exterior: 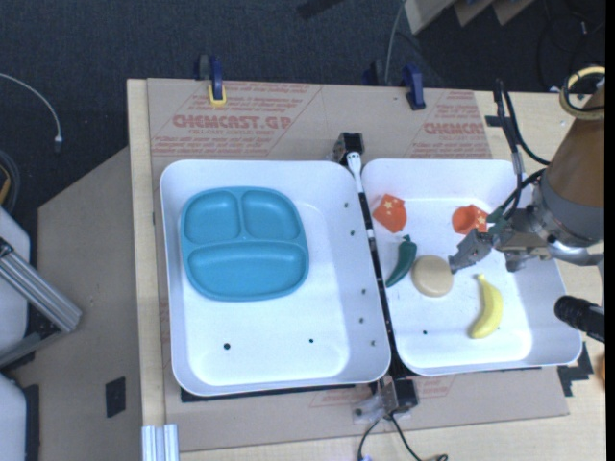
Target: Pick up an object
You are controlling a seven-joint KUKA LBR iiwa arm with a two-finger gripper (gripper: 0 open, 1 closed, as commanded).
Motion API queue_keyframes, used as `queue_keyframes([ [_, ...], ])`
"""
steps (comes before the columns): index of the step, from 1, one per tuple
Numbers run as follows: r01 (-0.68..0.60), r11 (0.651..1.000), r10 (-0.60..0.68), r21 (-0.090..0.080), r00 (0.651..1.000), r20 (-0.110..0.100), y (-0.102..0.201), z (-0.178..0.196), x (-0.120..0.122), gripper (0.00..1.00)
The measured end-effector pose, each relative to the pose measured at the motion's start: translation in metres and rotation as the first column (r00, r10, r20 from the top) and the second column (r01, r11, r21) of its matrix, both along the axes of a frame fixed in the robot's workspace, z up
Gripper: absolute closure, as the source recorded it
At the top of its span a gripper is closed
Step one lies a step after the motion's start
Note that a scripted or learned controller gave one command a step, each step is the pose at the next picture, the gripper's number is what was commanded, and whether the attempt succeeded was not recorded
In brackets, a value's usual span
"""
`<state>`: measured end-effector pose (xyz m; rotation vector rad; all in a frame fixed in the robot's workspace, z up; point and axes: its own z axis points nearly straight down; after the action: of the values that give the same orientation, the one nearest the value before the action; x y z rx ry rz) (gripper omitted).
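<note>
Risk you're facing: gripper (473, 254) is hanging low in the right bin (437, 173), between the orange piece (468, 219) and the bun (432, 277), so it may be nudging one aside instead of catching it. You're not seeing anything held; whether it's spread or closed, I cannot tell. Right bin is also carrying a strawberry (389, 212), green pepper (402, 260) and banana (488, 308). Left bin (327, 257) is carrying a blue plate (246, 243).
</note>
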<state>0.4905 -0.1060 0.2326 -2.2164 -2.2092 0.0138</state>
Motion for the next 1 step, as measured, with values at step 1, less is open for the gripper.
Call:
queue_keyframes([
  [1,-0.003,1.000,0.003,-0.002,1.000,0.014,0.0004,0.0066,0.0027,0.00],
])
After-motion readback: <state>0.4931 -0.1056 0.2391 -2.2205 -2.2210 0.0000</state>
